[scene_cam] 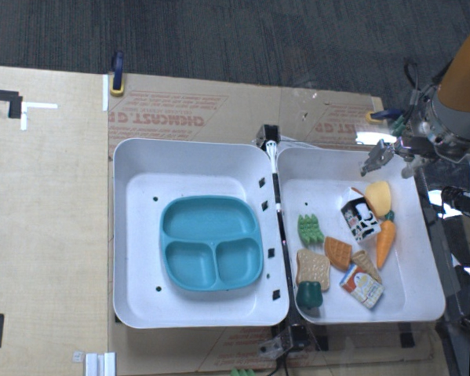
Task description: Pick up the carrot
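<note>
Now the gripper (394,152) is seen apparently open, empty; the crowded carrot (384,243) could be missed, neighbours nudged.

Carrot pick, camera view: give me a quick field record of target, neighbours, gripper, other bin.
target: carrot, lying in the right bin, leafy end toward the far rim
neighbours: black-and-white carton at its left, yellow piece above it, juice box below
gripper: gripper over the right bin's far rim, apart from the carrot
left bin: left bin holds a blue divided plate
</note>
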Action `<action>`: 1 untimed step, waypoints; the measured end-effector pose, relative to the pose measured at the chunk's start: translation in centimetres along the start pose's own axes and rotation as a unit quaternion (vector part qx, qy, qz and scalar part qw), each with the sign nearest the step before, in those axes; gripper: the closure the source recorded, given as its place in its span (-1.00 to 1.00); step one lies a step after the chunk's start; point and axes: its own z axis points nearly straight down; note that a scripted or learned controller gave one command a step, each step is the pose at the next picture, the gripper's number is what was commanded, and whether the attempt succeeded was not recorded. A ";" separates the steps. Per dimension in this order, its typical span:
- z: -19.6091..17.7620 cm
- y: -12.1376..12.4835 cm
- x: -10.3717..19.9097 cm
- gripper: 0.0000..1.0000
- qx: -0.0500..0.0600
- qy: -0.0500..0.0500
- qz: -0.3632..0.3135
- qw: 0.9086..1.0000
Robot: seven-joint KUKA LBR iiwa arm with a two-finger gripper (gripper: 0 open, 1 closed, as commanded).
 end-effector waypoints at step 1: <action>3.9 -3.7 -3.7 -1.00 -0.001 0.000 -0.108 0.994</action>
